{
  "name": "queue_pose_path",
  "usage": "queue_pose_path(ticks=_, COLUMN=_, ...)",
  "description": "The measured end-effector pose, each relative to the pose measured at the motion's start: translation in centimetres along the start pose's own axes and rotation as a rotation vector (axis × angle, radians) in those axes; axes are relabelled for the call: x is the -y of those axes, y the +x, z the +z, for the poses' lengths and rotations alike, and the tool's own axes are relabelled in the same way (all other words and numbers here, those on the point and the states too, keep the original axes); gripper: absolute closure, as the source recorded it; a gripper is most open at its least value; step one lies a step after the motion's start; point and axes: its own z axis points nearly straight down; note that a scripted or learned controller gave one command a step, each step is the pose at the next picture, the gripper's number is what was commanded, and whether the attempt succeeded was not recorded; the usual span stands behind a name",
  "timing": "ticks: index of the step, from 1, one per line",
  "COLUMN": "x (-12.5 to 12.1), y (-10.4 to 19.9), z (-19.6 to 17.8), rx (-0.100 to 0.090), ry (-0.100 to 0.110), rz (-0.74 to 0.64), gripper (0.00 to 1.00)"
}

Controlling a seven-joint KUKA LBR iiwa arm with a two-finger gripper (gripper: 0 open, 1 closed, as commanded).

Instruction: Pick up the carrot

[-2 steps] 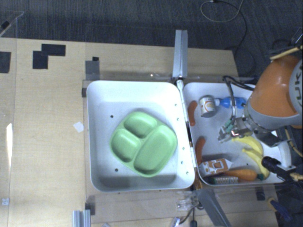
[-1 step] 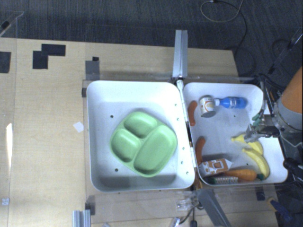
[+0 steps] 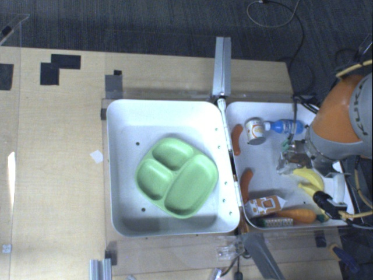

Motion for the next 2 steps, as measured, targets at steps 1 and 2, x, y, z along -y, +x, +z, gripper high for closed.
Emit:
queue_pose_path(ticks=1, x=3.1, y=3.1, z=3.8, rx=0.003, ry=-0.016, rz=-0.001, gripper=1.00)
queue_pose_path(ticks=2, x=4.2, y=4.4, z=-5.7, rx=0.001, ry=-0.005, rz=-0.305, gripper=1.00)
